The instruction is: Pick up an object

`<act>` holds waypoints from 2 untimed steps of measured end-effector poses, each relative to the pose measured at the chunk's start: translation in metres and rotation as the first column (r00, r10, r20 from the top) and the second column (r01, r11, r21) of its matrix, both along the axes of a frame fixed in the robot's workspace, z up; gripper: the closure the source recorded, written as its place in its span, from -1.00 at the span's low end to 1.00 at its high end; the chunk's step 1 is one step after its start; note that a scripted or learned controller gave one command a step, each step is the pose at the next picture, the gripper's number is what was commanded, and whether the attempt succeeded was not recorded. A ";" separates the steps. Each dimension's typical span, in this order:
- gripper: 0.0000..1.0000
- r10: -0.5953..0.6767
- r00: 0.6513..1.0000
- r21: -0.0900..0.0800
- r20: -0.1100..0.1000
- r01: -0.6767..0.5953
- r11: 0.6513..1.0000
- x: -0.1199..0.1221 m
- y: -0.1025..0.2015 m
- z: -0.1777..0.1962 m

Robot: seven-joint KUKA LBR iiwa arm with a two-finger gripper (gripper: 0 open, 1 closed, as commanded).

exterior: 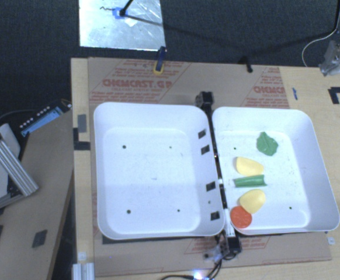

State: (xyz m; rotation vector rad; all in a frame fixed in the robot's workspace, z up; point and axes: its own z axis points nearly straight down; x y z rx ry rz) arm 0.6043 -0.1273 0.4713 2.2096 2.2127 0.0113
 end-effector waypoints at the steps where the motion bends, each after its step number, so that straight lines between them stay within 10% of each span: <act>1: 1.00 -0.004 1.000 0.001 -0.010 0.004 1.000 0.013 -0.083 -0.012; 2: 1.00 -0.003 1.000 0.008 -0.024 0.003 1.000 -0.054 -0.068 -0.095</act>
